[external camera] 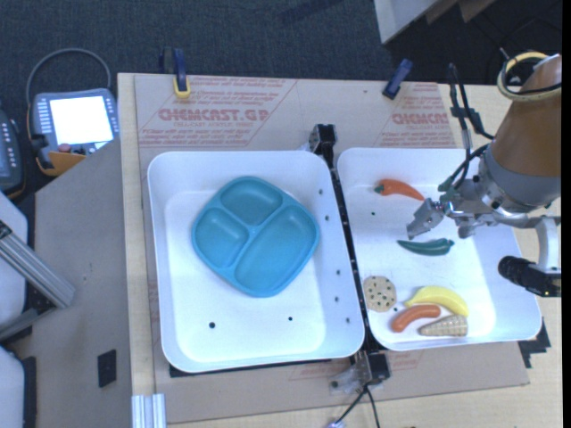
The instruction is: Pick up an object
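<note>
Two white bins sit side by side on the bench, their inner rims touching along the middle; the left bin (169,239) holds one blue divided plate (256,235), set toward its upper middle, with bare white floor all round it, widest along the near edge and the left side.

The right bin (500,328) is the crowded one; six toy foods lie in it, one of each: an orange carrot (399,188) near the far rim, a dark green pepper (427,247) at the middle, a round cookie (380,292) just beside the inner rim, and a yellow banana (442,299), a red sausage (415,317) and a cone-shaped piece (444,328) packed together by the near rim, the sausage touching both neighbours; the open floor here is the strip between the carrot and the pepper, and the stretch right of the pepper.

The arm comes in from the right over that bin; the gripper (426,220) hangs just above the green pepper's left end, its fingers (419,227) set close together with nothing between them.
</note>
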